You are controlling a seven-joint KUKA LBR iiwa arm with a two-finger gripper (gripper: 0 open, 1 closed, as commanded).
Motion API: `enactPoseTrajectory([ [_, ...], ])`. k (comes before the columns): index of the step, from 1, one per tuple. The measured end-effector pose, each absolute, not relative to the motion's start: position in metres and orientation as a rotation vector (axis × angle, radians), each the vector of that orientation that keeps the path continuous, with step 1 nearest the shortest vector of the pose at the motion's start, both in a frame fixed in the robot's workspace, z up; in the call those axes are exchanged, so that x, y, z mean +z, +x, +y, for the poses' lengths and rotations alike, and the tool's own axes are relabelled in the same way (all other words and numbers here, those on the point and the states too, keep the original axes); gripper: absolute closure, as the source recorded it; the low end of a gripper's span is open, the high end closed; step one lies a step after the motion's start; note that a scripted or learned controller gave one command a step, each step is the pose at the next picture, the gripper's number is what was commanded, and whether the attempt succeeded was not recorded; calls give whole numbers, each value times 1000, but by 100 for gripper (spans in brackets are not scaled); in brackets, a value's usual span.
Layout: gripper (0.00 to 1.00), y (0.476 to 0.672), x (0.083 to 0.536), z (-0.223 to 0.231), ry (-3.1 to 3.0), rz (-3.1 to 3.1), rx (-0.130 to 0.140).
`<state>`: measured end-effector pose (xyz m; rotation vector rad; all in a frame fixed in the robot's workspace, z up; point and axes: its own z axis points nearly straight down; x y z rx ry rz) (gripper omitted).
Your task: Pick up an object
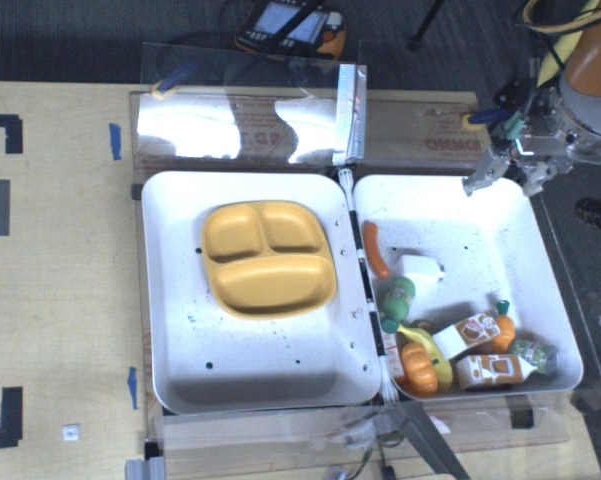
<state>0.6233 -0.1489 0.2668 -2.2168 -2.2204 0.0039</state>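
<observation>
My gripper [500, 168] hovered at 1 o'clock of the right bin [450, 208]; I couldn't tell its state. Toys [460, 343] crowded at 6, risking a grab that slips.

Arm [580, 78] at upper right

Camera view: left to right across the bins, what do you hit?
Yellow plate → orange carrot → green bottle → white block → juice carton → gripper, above the right bin's far corner.
</observation>
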Motion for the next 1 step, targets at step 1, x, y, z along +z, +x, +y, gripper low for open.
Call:
enactPoseTrajectory([
  [1, 0, 609, 277, -169, -1941, -2466, 2],
])
